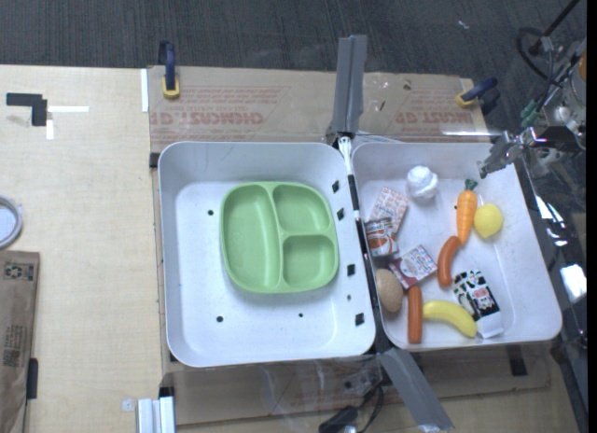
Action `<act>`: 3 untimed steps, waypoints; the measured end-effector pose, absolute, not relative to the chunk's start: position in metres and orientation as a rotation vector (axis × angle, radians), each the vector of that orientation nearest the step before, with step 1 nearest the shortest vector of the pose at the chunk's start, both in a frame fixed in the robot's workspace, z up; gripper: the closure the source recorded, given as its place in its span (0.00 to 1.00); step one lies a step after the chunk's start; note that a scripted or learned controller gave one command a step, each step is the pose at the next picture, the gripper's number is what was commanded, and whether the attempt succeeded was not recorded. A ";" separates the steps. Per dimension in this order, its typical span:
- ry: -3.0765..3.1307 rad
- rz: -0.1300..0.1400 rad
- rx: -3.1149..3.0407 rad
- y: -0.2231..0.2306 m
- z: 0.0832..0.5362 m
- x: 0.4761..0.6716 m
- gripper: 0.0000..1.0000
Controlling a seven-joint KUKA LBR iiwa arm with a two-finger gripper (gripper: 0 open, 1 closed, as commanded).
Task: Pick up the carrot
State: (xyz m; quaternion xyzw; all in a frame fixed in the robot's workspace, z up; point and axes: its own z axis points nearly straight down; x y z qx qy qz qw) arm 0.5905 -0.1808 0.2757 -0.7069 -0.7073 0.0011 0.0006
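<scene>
The carrot [465, 214] is orange with a small green top and lies upright in the right bin [536, 263], in its upper right part. A yellow lemon [488, 220] touches its right side. My gripper [497, 157] hangs over the bin's far right corner, a little above and to the right of the carrot's green top. It is apart from the carrot and nothing shows in it.
Around the carrot lie a white ball [422, 181], snack packets [389, 207], a small can [378, 235], two red sausages [448, 258], a brown egg [388, 291], a banana [450, 317] and a milk carton [478, 296]. A green divided plate [280, 235] sits in the left bin [182, 263].
</scene>
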 end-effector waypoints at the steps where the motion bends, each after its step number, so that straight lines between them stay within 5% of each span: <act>1: -2.637 0.000 -1.709 -0.222 0.166 0.611 0.00; 2: -2.789 0.000 -1.447 -0.222 0.092 0.602 0.00; 3: -2.790 -0.002 -1.453 -0.222 0.102 0.603 1.00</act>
